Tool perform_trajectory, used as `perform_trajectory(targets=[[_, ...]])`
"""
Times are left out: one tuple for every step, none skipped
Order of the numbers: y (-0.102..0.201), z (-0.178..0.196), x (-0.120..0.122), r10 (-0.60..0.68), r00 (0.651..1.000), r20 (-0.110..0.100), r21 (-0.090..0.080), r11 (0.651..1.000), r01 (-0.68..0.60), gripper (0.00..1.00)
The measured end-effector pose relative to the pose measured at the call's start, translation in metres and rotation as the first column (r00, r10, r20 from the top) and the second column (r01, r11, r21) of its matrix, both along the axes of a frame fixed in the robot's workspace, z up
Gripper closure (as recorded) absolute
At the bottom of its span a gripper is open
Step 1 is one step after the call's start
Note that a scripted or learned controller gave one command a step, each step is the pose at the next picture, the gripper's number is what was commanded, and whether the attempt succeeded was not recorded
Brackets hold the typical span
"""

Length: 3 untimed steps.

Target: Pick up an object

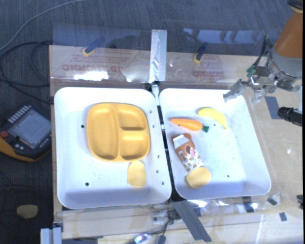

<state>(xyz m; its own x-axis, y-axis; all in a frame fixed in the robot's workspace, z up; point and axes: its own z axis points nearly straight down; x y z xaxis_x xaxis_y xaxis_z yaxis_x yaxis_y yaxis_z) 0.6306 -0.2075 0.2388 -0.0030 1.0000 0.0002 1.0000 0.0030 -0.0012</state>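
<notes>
Grey arm (pixel 287 65), orange band, metallic claw (pixel 239 89).

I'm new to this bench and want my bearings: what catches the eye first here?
A big yellow divided tray sits in the left bin. The right bin holds an orange carrot beside a yellow banana, with a small carton below them. The tool hangs at that bin's upper right corner.

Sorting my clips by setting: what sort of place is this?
Probably a robot lab: two white bins holding toy food like a carrot, a teach pendant and cables on grey carpet.
</notes>
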Motion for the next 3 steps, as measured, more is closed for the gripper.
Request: perform_trajectory(targets=[[0.021, -0.073, -0.001, 0.102, 0.995, -0.001, -0.002, 0.995, -0.102, 0.00], [0.008, -0.145, 0.020, -0.083, 0.997, 0.001, -0.001, 0.997, 0.083, 0.00], [0.008, -0.137, 0.017, -0.080, 0.997, -0.014, -0.004, 0.997, 0.080, 1.00]])
